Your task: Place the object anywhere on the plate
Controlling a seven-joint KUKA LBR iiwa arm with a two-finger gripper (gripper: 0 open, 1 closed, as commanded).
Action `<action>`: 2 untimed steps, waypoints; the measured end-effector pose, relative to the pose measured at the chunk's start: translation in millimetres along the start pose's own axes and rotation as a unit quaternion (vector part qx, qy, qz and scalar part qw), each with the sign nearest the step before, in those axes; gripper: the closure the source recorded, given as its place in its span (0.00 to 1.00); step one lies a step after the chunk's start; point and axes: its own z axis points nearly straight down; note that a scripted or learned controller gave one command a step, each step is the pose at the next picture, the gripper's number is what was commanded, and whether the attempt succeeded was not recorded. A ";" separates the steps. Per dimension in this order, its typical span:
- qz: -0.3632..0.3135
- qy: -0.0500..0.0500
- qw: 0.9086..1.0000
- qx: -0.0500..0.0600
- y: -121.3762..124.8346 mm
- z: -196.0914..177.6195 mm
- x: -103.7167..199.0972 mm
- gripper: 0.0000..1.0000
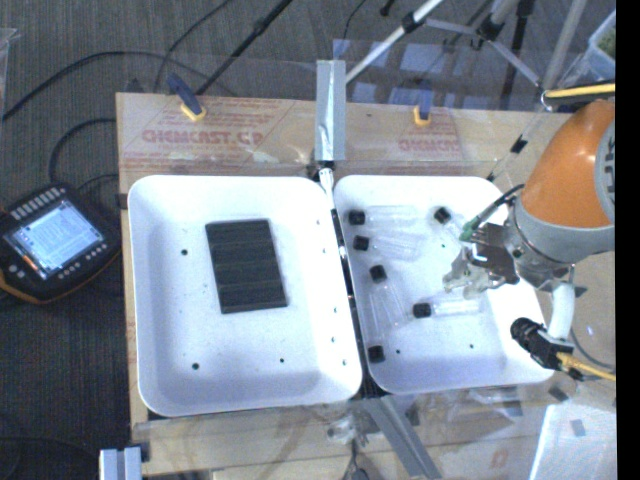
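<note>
The surface (230,133) was a pale wooden board printed with faded red lettering, held by 2 yellow clamps (190,108) at its far edge. A grey metal post (331,113) stood at the far edge, in line with the gap between the 2 white bins.

The left bin (160,298) carried a dark ribbed rectangular plate (245,265), lying flat near the bin's middle, long side running near to far.

The right bin (400,363) held several clear vials with black caps (395,236), lying on their sides and scattered across the bin floor. 1 such vial (440,309) lay just beside the gripper. None lay on the plate.

The arm (570,183), grey with an orange band, reached in from the right over the right bin's right edge. The gripper (470,273) hung low over that bin. The state of the jaws could not be told; they blurred against the clear vials below.

Room: dark grey carpet, black cables trailing across it, a handheld control pendant (50,243) with a lit screen lying left of the surface, and tripod legs (480,18) behind.
</note>
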 end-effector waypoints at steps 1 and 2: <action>-0.071 -0.002 0.997 -0.002 2.1 -111.9 60.4 1.00; -0.108 -0.002 0.994 -0.002 19.3 -142.5 147.1 1.00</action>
